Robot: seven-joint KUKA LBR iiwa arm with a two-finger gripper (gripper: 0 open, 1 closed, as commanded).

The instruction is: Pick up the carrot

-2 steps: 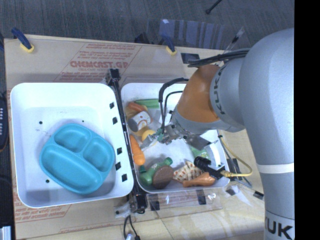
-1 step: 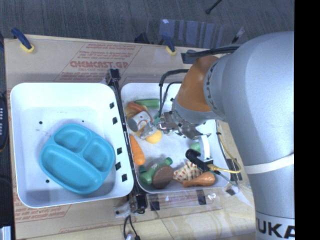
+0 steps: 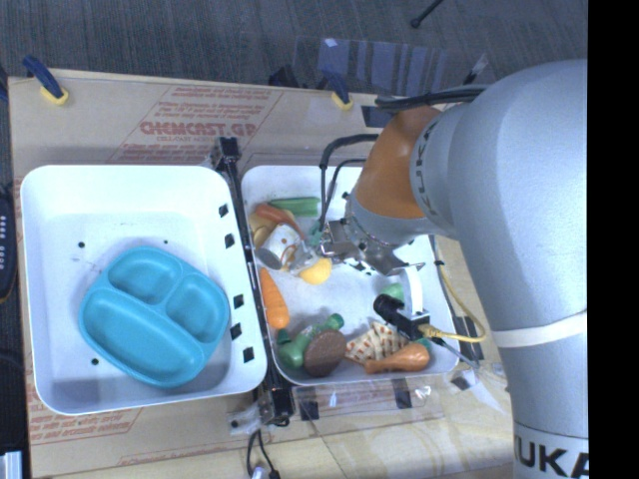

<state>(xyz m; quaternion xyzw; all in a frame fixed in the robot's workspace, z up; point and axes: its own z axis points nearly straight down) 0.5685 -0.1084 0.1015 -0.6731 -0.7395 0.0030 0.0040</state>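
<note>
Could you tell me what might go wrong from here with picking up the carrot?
The carrot lies tight against the right bin's left wall, so a finger may have no room on that side. The gripper sits over a yellow piece and other toy food, apart from the carrot, so it could close on the wrong item.
</note>
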